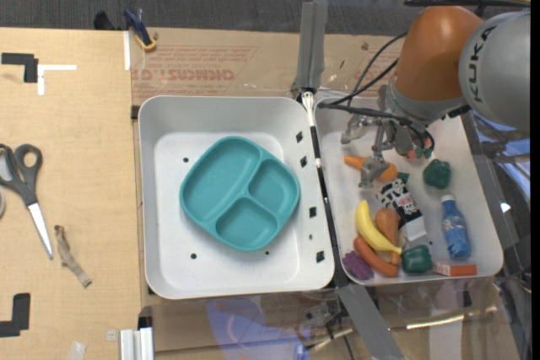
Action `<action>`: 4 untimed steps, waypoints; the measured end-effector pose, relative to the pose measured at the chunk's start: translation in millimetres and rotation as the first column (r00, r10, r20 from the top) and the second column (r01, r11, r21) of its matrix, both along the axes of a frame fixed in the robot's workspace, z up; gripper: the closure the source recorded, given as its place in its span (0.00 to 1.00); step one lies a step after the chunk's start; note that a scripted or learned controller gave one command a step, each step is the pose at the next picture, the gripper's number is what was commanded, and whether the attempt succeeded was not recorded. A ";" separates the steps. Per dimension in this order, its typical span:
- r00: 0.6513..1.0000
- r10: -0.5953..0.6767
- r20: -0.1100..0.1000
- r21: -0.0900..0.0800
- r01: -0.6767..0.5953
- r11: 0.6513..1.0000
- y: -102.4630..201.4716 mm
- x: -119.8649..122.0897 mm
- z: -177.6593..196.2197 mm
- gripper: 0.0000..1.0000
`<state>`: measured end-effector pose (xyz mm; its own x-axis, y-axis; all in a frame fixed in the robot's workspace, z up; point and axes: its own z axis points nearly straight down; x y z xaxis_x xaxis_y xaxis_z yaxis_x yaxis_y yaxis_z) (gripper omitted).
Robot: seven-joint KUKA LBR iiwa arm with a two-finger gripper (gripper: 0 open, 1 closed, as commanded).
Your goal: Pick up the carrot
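Note:
The carrot (pixel 388 173) is a small orange piece lying in the upper left part of the right bin (pixel 489 215). Its thin tip (pixel 353 161) points left. My gripper (pixel 371 163) hangs low right over the carrot's middle and hides that part of it. The grey arm with its orange band (pixel 434 55) comes in from the upper right above the bin. I cannot make out whether the carrot is gripped or only lies beneath the gripper.
Crowded below the carrot are a black-and-white carton (pixel 402 200), a banana (pixel 371 228), a sausage (pixel 378 259), a purple item (pixel 358 267), a green pepper (pixel 437 174) and a blue bottle (pixel 454 228). A teal divided plate (pixel 240 194) lies in the left bin (pixel 156 181).

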<state>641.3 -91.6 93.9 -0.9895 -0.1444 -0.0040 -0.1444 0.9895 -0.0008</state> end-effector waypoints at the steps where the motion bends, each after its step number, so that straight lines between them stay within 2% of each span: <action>1: 0.999 -0.033 0.005 0.000 0.033 0.999 -17.1 2.3 1.4 0.00; 2: 0.999 -0.030 0.011 -0.001 0.030 1.000 -16.1 4.1 12.4 1.00; 3: 0.999 -0.030 0.011 -0.001 0.030 1.000 -16.1 4.1 12.4 0.00; 4: 0.999 -0.045 0.000 0.000 0.045 0.999 -16.8 -10.2 -0.2 0.00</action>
<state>631.1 -108.4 93.8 -0.9950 -0.0997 -0.0045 -0.0997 0.9950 -0.0005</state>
